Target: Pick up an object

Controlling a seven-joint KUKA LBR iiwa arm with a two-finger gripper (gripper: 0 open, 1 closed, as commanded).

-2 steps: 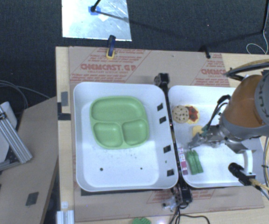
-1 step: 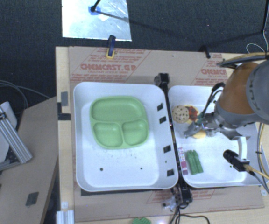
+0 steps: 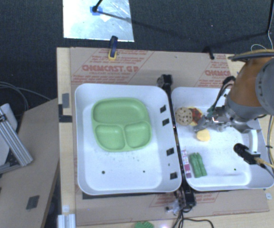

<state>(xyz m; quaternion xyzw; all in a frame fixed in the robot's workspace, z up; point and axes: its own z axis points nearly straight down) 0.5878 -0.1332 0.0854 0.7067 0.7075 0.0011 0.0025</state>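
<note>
My gripper [image 3: 204, 123] hangs low in the right bin [image 3: 222, 180], near its upper left part. Just below its tip lies a small yellow lump [image 3: 203, 136]. To its left sit a round tan cookie-like piece with dark spots [image 3: 183, 115] and a small red and yellow item [image 3: 195, 113], close to the gripper. A green ridged object [image 3: 197, 165] and a pink strip [image 3: 186, 161] lie near the bin's lower left corner. Nothing is visibly held.
The left bin [image 3: 127, 182] holds a light green divided plate [image 3: 122, 124]. A black divider with clips [image 3: 171, 127] runs between the bins. The grey arm with its orange band [image 3: 251, 87] covers the right bin's upper right.
</note>
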